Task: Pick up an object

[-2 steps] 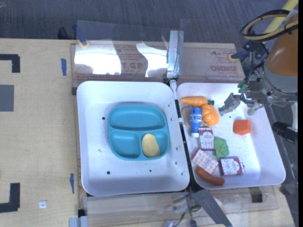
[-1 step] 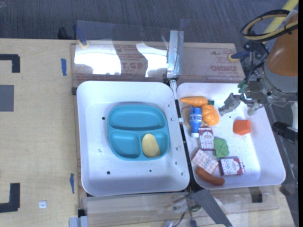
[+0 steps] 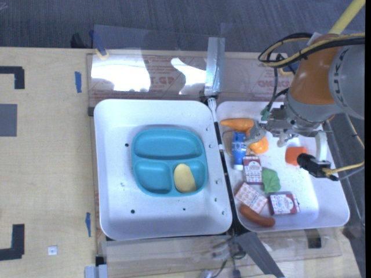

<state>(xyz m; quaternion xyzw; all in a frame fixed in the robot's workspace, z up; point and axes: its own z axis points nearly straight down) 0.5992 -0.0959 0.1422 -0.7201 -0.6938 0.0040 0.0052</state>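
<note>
Jaws [image 3: 262, 131] hang just above the orange ball [image 3: 259, 146].

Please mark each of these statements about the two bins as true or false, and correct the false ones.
1. A yellow potato-like object lies in the blue divided tray. True.
2. The blue tray sits in the right bin. False: it is in the left bin.
3. A sausage lies near the front of the right bin. True.
4. The carrot lies in the tray. False: it is at the back of the right bin.
</note>
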